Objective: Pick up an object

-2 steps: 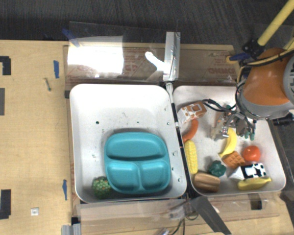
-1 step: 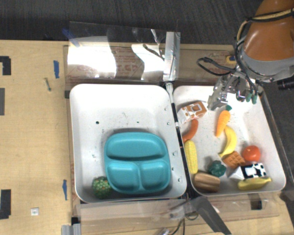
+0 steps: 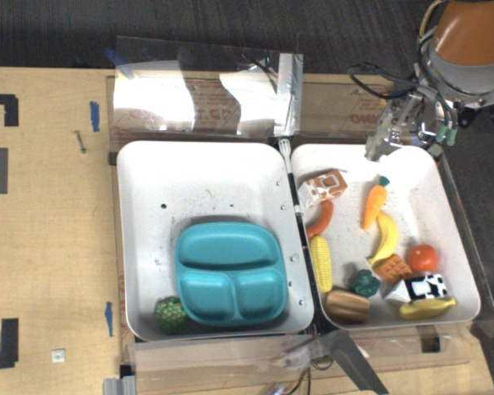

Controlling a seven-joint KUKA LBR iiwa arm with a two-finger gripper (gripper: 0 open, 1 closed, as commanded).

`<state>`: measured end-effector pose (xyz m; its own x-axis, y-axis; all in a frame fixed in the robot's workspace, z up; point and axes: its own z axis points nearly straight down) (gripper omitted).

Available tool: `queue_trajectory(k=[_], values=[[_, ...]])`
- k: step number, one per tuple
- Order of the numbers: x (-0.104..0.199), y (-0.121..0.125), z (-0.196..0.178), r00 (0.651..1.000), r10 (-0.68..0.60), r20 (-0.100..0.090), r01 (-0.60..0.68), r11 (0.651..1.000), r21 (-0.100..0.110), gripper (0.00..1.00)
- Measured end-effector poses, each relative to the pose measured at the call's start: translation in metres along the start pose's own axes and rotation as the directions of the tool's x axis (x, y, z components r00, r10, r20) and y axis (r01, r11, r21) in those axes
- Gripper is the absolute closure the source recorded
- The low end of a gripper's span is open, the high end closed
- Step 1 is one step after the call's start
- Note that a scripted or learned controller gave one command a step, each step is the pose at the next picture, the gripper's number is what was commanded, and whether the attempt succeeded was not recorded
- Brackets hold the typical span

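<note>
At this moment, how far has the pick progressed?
Nothing looks picked yet. The gripper hangs near the far rim of the right bin, with nothing visible in it. The carrot, banana, corn and tomato all lie in that bin. Left to do: descend on one item, grasp it and lift.

A grey arm point(image 3: 469, 64) with a broad orange band point(image 3: 471, 31), black cables looping beside its metal pincer point(image 3: 384, 146).
</note>
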<state>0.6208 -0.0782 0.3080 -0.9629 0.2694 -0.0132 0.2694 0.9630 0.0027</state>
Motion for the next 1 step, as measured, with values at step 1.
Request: queue_trajectory(k=[1], values=[[0.0225,-0.0056,0.0708,0.997,-0.071,-0.015,0.071,0.997,0.001,1.00]])
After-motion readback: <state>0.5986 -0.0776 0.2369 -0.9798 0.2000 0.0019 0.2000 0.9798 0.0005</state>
